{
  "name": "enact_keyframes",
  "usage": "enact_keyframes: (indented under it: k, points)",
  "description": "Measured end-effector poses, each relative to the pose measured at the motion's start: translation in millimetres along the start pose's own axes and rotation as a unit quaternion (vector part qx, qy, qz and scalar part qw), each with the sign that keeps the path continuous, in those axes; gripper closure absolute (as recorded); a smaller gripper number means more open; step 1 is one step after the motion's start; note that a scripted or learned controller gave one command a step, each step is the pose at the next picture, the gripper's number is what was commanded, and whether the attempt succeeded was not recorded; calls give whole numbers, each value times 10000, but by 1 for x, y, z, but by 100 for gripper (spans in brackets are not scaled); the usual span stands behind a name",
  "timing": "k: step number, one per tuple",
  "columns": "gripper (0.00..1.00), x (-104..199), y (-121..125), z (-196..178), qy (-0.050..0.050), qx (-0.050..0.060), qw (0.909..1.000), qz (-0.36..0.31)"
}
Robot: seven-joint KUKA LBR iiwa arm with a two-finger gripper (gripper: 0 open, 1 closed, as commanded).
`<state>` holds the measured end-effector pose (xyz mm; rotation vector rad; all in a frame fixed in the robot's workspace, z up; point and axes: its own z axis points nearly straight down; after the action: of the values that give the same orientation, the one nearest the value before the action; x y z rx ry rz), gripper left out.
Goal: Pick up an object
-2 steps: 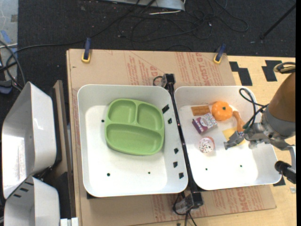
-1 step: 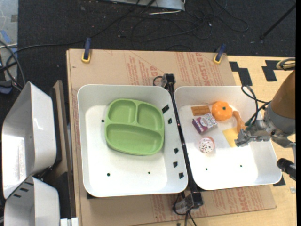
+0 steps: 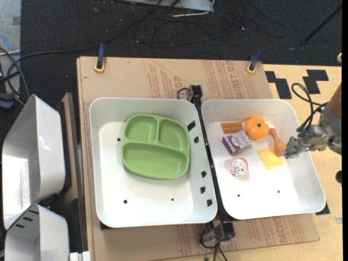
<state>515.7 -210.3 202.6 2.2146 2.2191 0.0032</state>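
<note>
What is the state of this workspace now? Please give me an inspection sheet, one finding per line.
Surface: cardboard sheet bearing left bin and right bin.
Job's things: in the right bin, orange pumpkin, purple packet, yellow block, speckled white round piece, brown piece.
Clutter: green divided plate in the left bin.
Grippers: gripper at the right bin's right edge, beside the yellow block; nothing seen held.
Cables: black cables on the floor.
Surroundings: white tubs at left.

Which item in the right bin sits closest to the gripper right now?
The yellow square, lying flat just left of the gripper. The orange spoon is close too; the pumpkin is farther.
</note>
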Motion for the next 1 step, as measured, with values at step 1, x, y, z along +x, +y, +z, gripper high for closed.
enact_keyframes:
  k: [1]
  points:
    - [100, -1, 2, -51, -2, -4, 10000, -7]
